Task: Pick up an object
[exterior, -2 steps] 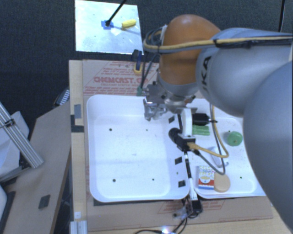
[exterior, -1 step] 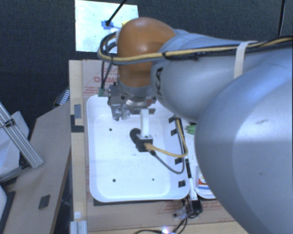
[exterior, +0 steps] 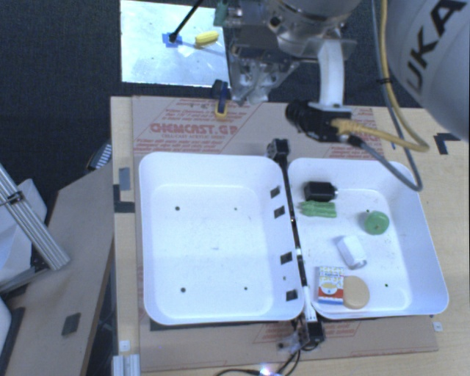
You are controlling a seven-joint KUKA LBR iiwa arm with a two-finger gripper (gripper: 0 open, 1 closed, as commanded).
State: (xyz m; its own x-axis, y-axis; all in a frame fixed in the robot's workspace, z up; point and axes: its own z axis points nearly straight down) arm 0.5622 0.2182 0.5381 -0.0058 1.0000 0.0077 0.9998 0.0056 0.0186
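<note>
The gripper [exterior: 250, 87] is sitting at the top centre of the frame, above the far edge of the bench [exterior: 187, 126] and well clear of both bins. Its fingers [exterior: 242, 81] are pointing down and look slightly apart, with nothing between them. Just left of the fingertips a small blue-and-yellow piece [exterior: 219, 99] is standing on the bench. The arm [exterior: 308, 22] is running up out of the top of the frame, and a yellow cable [exterior: 389, 136] is looping across the upper right.

The objects are all lying in the right bin [exterior: 418, 242], well below and right of the gripper:
- black block [exterior: 320, 191] at the bin's upper left
- green strip [exterior: 317, 210] just below it, touching or nearly so
- green round piece [exterior: 377, 222] toward the right wall
- white cylinder [exterior: 350, 251] near the middle, tilted
- card box [exterior: 330, 285] at the lower left, red and yellow print
- tan disc [exterior: 357, 293] just beside the box, overlapping its right edge

The left bin [exterior: 213, 235] is lying beside it, the two sharing a black clipped seam [exterior: 291, 228] down the middle.
</note>
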